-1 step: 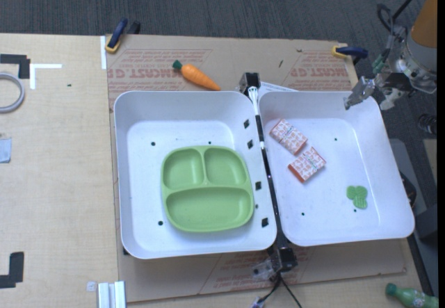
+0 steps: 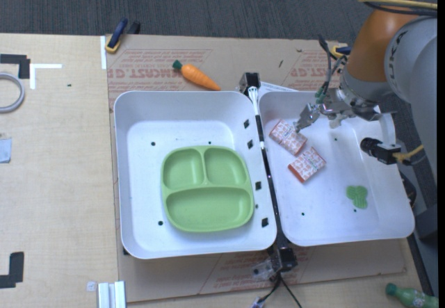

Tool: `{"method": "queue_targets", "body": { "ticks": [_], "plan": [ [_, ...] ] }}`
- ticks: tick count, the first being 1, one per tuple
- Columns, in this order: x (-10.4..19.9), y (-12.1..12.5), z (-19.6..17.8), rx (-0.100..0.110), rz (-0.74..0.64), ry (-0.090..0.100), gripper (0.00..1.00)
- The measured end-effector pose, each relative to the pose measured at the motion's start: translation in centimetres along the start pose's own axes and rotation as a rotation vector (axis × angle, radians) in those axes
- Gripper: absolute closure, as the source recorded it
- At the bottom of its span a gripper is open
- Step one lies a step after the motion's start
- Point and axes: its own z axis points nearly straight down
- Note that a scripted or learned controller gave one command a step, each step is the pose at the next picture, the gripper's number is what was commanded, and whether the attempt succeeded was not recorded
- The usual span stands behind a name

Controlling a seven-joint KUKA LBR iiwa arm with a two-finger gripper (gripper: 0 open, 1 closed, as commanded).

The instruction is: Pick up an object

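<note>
— What is looking like plastic here?
— The green divided plate [image 2: 207,188] and both white bins [image 2: 132,160], smooth and faintly glossy.
— And underneath?
— Matt brown cardboard [image 2: 229,60] is lying over pale wood [image 2: 55,181].

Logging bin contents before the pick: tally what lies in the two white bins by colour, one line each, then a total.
Green: 2, the divided plate in the left bin and a small green piece in the right bin.
Red and white: 2, the patterned blocks and in the right bin.
Total: 4
</note>
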Motion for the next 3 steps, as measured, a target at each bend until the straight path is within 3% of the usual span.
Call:
{"method": "queue_targets", "body": {
  "ticks": [1,2,3],
  "plan": [
    [2.8,-7.9,-3.9,0.001,-0.025,0.001,0.0],
    [11.1,-10.6,-8.3,0.0,-0.076,0.001,0.0],
    [8.1,-11.0,-8.3,0.0,-0.299,0.0,0.0]
  ]
}}
